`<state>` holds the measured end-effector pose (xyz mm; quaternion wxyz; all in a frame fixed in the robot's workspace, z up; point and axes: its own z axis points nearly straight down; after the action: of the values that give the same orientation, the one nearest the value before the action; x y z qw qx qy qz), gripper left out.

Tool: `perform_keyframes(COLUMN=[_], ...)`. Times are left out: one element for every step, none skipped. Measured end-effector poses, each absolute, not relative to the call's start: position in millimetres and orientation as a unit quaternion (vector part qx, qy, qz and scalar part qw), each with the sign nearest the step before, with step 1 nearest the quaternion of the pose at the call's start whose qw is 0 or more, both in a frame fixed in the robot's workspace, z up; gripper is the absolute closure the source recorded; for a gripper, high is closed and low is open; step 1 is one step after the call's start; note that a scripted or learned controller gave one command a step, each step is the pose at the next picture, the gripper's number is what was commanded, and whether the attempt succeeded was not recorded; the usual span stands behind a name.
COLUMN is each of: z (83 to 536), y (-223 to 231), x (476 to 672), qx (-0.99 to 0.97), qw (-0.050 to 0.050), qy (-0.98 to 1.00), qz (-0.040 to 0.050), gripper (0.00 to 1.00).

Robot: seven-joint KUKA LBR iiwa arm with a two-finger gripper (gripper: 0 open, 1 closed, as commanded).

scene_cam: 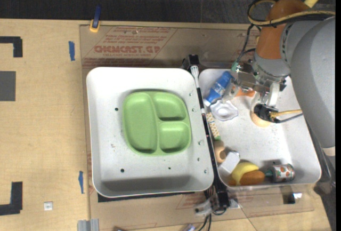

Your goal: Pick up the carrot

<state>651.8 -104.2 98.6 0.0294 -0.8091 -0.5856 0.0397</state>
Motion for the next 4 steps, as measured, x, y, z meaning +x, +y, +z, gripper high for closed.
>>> perform_keyframes(z=[89.0,89.7,89.3,89.4], y=[-155.6,-204.0,-200.4,-192.1], x=[607.0,576.2,556.1,541.7], qx=[-0.794,-0.650,-0.695,-0.666], qw=[-0.002,0.001,-0.003,-0.004], qy=[-0.608,-0.760,-0.719,-0.746], qz=[-0.0011,0.0002,-0.0030,-0.0022], gripper=[0.00,0.00,0.00,0.00])
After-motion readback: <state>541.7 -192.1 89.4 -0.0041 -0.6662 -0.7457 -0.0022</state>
